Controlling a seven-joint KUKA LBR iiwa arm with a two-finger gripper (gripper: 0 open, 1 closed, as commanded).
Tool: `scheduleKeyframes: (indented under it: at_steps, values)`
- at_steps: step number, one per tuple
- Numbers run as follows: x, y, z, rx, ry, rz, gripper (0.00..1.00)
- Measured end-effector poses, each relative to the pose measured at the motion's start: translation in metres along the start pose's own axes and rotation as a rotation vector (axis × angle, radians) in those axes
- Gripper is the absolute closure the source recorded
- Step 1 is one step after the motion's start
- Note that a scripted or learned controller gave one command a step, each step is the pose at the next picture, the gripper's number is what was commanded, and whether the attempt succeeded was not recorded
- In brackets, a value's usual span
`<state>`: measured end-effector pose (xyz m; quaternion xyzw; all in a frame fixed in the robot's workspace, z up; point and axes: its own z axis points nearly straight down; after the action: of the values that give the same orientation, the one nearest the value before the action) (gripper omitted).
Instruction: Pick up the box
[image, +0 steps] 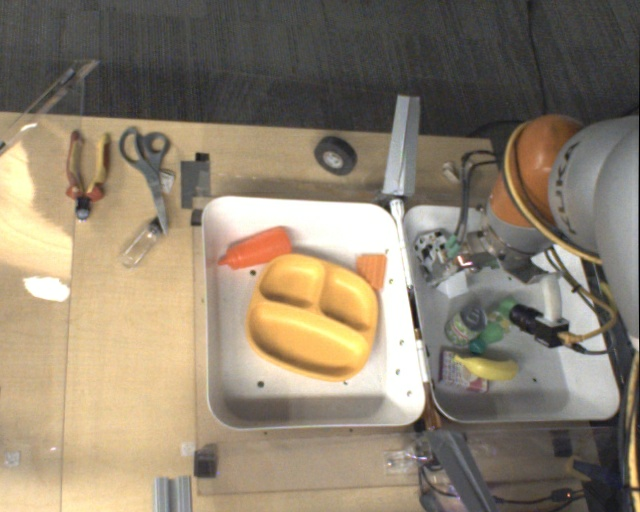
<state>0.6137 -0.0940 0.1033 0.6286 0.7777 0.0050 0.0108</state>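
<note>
The box (454, 369) is small and flat, pale with a purple-pink print. It lies near the front left corner of the right bin (590, 400), and a yellow banana (488, 368) rests partly across it. My gripper (438, 252) is low in the back left corner of that bin, well behind the box and apart from it. The grey arm with its orange band (535, 165) reaches in from the right and hides the bin's back right part.
A green bottle (478, 326) lies between the gripper and the box. The left bin (225, 400) holds a yellow divided plate (312, 315), an orange carrot (255, 248) and a small orange piece (371, 268). Scissors (150, 170), pliers (85, 170) and a tape roll (335, 155) lie on the bench behind.
</note>
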Motion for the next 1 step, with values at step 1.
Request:
scheduleKeyframes:
  at_steps: [1]
  values:
    - [0.0362,-0.0172,-0.1797,0.014,0.007,0.115,1.0]
